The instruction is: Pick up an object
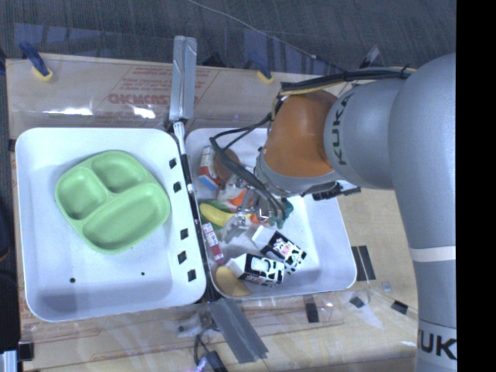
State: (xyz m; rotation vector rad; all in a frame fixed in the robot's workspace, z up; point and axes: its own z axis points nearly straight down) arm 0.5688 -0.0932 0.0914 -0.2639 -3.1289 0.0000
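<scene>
The grey arm with its orange band (298,134) reaches down into the right bin (329,246). My gripper (249,208) is low among a pile of small objects at the bin's left side. Right by it lie a yellow banana-like piece (213,213), an orange and white packet (208,175), and two black-and-white patterned boxes (273,260). A tan rounded piece (229,282) rests at the bin's front edge. The wrist and cables hide the fingertips, so nothing can be seen held between them.
The left bin (46,285) holds a green divided plate (113,198). A grey divider bar (183,76) stands between the bins at the back. The arm's body covers the right bin's far right side.
</scene>
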